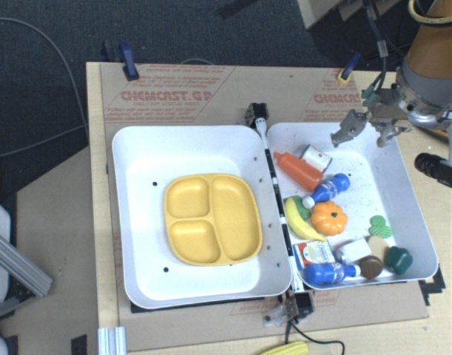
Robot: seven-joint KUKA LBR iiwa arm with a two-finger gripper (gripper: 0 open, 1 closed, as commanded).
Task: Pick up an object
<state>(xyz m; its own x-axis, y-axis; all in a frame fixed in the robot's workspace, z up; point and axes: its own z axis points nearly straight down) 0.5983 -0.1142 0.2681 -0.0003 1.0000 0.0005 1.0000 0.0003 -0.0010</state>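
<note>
Objects point(318, 198) are all lying in the right bin point(414, 198), none lifted, so the pick is not yet begun. The arm point(433, 58) is reaching in from the right, hanging the tool point(368, 133) over the bin's far end, apparently spread open and gripping nothing.

"CHEMCAST GP" on the brown board point(166, 95)

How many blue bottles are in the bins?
2. One blue bottle lies in the middle of the right bin, beside the orange pumpkin. The other blue bottle lies at that bin's near edge. More could be hidden under the pile.
</note>
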